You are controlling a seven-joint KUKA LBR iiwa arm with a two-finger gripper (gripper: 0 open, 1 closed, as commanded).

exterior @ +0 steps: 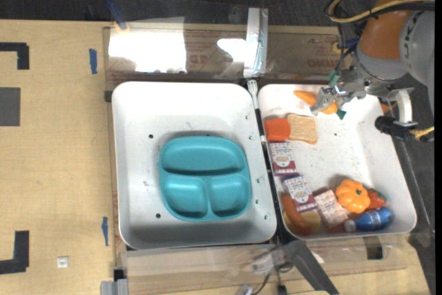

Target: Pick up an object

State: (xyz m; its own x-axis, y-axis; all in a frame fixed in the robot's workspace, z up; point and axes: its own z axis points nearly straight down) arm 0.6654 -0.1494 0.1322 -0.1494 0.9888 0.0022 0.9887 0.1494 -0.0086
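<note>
We see the pincer (330,101) low over the right bin (359,141), fingers pinching an orange carrot (309,97); toast (302,128) lies just below.

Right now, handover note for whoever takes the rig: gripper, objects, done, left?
Gripper: low over the far end of the right bin, at the orange carrot piece; grasp not confirmed.
Objects: toast slice and orange block just below it; small cartons, orange pumpkin and blue bottle at the near end. Left bin holds a teal divided tray.
Done: nothing lifted.
Left: grasp and raise one object.
</note>
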